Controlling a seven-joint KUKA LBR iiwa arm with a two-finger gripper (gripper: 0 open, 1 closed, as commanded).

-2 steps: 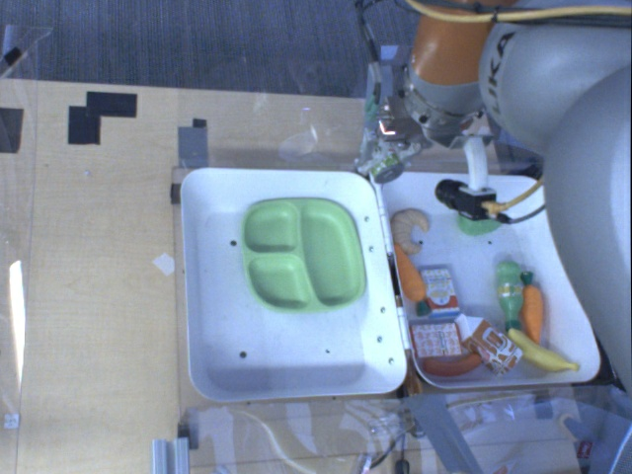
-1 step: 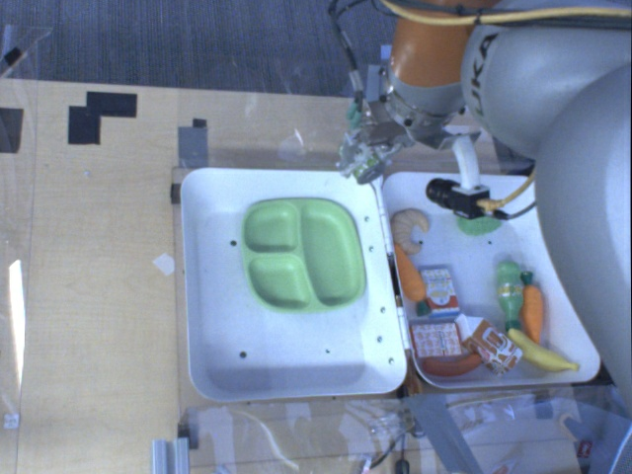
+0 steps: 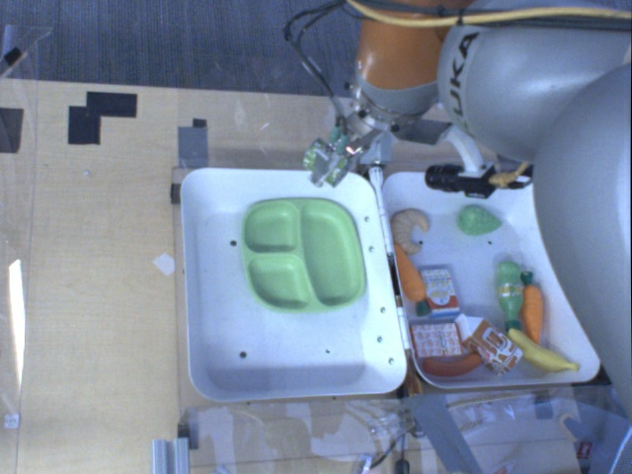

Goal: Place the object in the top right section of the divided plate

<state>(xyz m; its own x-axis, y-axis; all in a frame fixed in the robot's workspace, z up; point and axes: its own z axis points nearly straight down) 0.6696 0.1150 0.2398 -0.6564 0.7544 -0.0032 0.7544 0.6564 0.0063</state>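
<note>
Looking down from above, I see the grey arm [image 3: 533, 87] with its orange band sweeping in from the upper right, its wrist bent toward frame centre. The two-finger gripper [image 3: 329, 163] hangs over the far rim of the left white bin [image 3: 212, 294], just above the pale green divided plate [image 3: 302, 254]; I cannot tell how its jaws stand. The plate's sections lie bare. In the right white bin [image 3: 583, 358] I see a yellow banana [image 3: 541, 354], an orange carrot [image 3: 532, 311], a green leafy lump [image 3: 479, 219] and small printed cartons [image 3: 439, 291].
</note>
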